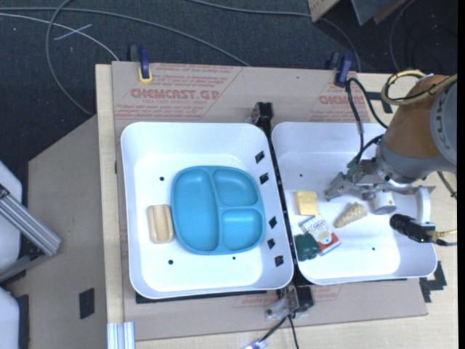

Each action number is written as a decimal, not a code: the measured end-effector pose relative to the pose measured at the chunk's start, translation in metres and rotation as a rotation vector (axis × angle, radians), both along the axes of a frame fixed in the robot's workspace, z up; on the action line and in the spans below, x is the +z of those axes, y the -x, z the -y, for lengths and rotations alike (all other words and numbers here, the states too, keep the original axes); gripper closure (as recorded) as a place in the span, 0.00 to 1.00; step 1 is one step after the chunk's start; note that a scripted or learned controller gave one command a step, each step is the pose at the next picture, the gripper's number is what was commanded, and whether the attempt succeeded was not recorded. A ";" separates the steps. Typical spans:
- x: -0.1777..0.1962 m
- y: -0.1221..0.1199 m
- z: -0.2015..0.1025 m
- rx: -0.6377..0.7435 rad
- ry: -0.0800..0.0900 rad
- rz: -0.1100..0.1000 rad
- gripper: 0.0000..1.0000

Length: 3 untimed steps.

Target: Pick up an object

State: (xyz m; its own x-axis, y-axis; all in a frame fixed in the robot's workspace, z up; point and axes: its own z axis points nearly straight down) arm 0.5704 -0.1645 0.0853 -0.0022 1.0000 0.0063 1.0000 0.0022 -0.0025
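1. Left bin (138,195): holds a blue plate (216,209) with three wells, lying flat at centre. A tan block (160,223) lies just left of it, apparently touching its rim. Bare floor remains far and near of the plate.
2. Divider: the two bins meet along a black clipped seam.
3. Right bin (378,264), left half: a yellow block (306,202) near the seam; nearer, a small packet (320,233) with red and blue print, and beside it a dark green piece (306,247) by the near-left corner.
4. Right bin, middle: a tan cone (350,214) lies on its side, apart from the packet.
5. Pincer (347,185): low over the bin, far of the cone; whether spread or pressed together cannot be told.
6. Progress: nothing appears lifted; the pick seems not yet made.
7. Room: the cone has open floor around it; the green piece crowds the wall.
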 end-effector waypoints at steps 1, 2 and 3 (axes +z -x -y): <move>0.011 0.000 0.001 -0.001 0.002 0.003 1.00; 0.067 0.008 0.005 -0.003 0.007 0.007 1.00; 0.124 0.003 0.014 -0.002 0.009 0.009 1.00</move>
